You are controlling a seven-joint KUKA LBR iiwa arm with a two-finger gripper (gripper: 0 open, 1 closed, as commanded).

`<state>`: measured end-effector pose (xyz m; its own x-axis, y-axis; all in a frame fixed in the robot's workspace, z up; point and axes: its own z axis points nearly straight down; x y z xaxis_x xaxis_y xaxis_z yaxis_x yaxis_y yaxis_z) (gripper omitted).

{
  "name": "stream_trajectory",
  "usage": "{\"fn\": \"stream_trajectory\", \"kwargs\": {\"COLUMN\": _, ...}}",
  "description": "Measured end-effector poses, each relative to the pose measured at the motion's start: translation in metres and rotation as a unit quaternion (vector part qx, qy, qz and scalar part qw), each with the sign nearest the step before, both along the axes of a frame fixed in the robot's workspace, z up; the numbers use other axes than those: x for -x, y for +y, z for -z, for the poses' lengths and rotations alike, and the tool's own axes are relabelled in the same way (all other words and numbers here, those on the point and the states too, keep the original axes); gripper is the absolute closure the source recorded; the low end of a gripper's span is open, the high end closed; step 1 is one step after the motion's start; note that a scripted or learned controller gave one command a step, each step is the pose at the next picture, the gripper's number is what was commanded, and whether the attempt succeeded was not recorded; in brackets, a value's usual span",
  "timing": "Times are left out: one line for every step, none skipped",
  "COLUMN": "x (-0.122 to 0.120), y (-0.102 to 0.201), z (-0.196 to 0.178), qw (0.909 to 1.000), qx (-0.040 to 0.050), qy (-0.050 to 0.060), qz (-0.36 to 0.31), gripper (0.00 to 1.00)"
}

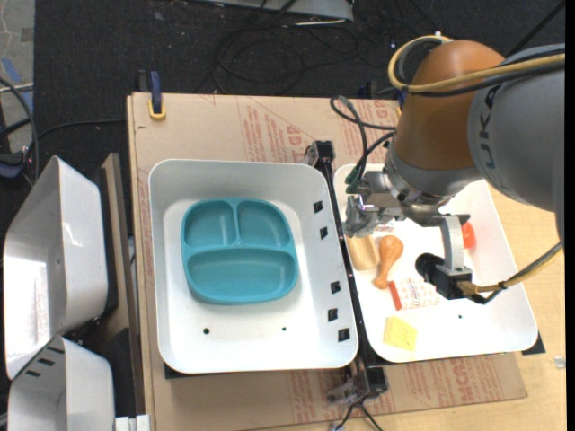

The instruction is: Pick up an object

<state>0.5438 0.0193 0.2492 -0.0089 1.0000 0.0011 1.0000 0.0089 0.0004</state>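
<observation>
Where rt bin (503,330) sits; arm (449,124) overhead

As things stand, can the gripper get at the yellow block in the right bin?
Probably yes: the yellow block lies alone near the bin's front edge, nothing on it, and the gripper hangs over the same bin.

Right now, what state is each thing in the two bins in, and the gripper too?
Teal divided plate: flat, right way up, in the left bin.
Tan piece: lying in the right bin by the divider.
Orange drumstick toy: lying flat.
Yellow piece: lying flat, apart from the rest.
Gripper: low over the tan piece.
</observation>
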Motion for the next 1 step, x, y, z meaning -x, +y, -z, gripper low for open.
{"fn": "stream_trajectory", "kwargs": {"x": -0.014, "y": 0.0611, "z": 0.0003, "qw": 1.0, "qx": 0.0001, "qy": -0.001, "qz": 0.0, "gripper": 1.0}}
